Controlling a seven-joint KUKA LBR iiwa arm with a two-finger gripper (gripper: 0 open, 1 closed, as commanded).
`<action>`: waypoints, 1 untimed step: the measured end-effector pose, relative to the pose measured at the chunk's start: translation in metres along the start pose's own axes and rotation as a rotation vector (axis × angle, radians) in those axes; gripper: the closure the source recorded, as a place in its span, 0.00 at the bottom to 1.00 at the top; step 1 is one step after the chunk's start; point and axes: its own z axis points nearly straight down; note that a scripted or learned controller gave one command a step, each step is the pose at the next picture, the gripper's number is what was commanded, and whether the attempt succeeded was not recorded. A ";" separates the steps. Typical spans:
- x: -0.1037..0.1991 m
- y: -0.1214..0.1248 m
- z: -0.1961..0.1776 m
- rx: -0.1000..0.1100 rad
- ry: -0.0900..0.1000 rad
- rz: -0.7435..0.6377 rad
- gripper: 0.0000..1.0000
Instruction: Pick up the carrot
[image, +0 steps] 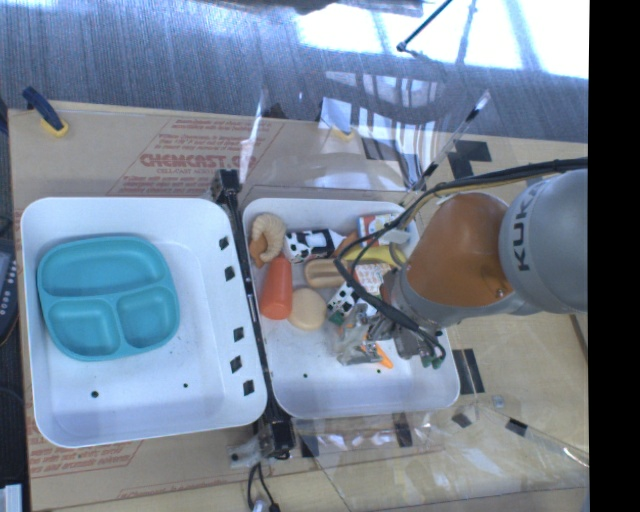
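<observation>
Approach step — gripper (372, 345) low in right bin (300, 395), finger state unclear. Carrot (276, 288) lies apart, leftward — next move needs shift over it.

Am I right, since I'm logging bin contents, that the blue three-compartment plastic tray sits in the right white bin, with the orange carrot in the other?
Not quite: the camera view shows the blue three-compartment plastic tray in the left white bin; the orange carrot lies in the right white bin.
</observation>
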 end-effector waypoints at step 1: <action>0.016 0.014 0.010 -0.003 0.005 -0.305 1.00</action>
